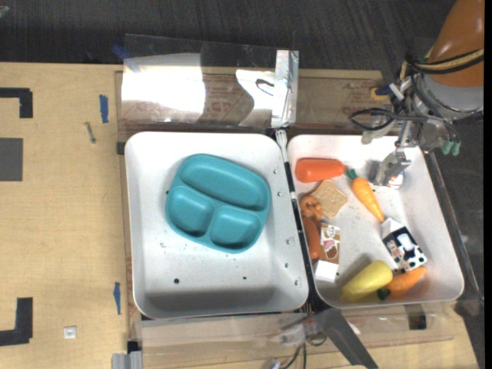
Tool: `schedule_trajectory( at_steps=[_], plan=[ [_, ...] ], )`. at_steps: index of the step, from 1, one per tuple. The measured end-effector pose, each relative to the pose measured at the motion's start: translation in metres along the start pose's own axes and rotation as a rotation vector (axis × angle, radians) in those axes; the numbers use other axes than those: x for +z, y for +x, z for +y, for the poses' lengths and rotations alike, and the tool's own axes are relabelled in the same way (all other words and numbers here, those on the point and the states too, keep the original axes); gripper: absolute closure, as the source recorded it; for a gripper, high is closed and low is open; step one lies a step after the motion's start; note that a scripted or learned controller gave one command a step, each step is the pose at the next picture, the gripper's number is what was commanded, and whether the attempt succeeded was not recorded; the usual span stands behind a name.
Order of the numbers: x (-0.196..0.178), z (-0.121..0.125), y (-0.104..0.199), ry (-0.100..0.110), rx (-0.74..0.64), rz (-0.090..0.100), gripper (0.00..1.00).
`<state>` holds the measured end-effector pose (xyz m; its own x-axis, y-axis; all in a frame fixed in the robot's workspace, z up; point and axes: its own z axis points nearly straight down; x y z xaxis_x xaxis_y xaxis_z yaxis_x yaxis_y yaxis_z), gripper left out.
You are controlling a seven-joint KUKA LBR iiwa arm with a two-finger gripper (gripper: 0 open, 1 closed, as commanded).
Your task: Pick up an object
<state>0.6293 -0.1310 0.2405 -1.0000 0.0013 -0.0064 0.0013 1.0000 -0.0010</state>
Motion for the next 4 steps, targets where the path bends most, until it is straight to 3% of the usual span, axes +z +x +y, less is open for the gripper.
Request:
schedule_trajectory(
  at_steps=[1,2,3,4],
  plan=[
    [0.141,0.000,0.007,0.000,0.070,-0.004,0.00],
    [0.152,0.004,0.013,-0.001,0.263,0.001,0.00],
    [0.138,0.004,0.009,0.000,0.261,-0.012,1.00],
    [0.042,0.065,0.008,-0.004,0.330,-0.009,1.00]
  ],
)
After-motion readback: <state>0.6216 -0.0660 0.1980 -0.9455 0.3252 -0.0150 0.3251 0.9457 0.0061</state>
